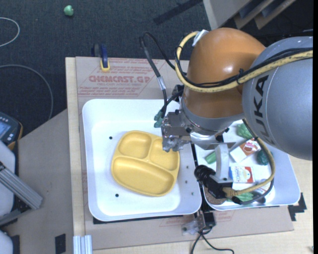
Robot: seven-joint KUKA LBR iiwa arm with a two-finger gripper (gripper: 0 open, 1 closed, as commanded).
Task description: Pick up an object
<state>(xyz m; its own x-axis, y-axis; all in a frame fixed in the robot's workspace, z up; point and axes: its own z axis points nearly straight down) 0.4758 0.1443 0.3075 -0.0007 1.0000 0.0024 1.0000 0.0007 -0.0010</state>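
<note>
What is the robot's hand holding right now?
It cannot be told. The gripper sits low over the right edge of the yellow divided plate in the left bin.

The floor is a dark blue-grey carpet [44,44]. On it lies a thin white cable [49,94] that makes loose curves at the left, and a small green ball [68,9] rests near the top edge. The bench is covered by a brown cardboard sheet with red printed letters [119,75]. A blue and yellow clamp [104,57] grips its far edge. At the top right, pale wooden boards [258,15] lie on the floor.
</note>
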